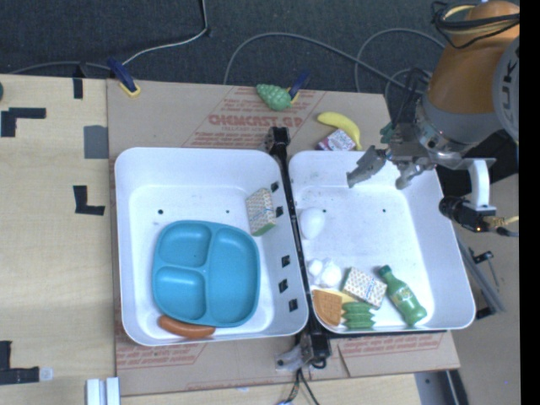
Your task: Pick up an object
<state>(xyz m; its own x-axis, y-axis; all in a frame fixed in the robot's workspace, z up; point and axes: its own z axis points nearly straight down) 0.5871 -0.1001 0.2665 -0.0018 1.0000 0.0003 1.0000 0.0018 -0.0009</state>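
Observation:
My gripper hangs open over the far part of the right bin, nothing between its two grey fingers. Below it on the bin floor lies a white egg-shaped object. At the bin's near edge sit a green bottle, a patterned packet, a green pea pod, an orange biscuit and small white pieces. In the left bin I see a blue divided plate, a sausage and a small box.
Behind the bins on the cardboard lie a yellow banana, a green toy and a small packet. A black divider with clamps runs between the bins. Cables trail across the dark floor at the back.

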